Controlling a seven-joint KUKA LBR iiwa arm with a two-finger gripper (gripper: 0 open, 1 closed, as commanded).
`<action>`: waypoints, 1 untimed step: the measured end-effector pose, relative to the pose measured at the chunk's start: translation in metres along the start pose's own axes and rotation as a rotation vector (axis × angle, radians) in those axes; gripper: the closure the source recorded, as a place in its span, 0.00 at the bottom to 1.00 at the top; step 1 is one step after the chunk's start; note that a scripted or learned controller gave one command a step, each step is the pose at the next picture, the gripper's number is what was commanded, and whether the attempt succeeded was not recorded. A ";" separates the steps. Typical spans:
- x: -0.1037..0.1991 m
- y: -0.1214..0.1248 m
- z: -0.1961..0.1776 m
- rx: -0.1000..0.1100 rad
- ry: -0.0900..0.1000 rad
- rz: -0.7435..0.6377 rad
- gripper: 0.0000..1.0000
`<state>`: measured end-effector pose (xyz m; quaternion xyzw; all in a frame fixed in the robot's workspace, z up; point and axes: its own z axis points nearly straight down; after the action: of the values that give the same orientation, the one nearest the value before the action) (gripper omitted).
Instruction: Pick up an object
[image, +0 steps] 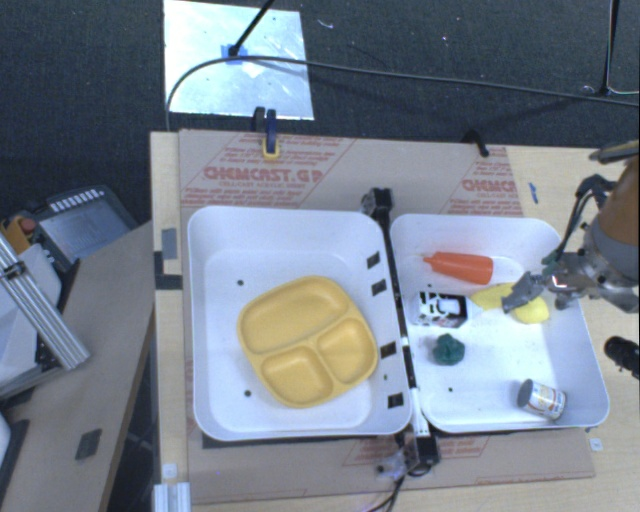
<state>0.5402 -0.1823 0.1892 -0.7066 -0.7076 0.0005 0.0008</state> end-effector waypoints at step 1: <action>0.003 0.001 0.062 0.001 0.001 0.000 0.00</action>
<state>0.5412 -0.1788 0.1268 -0.7065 -0.7077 0.0005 0.0013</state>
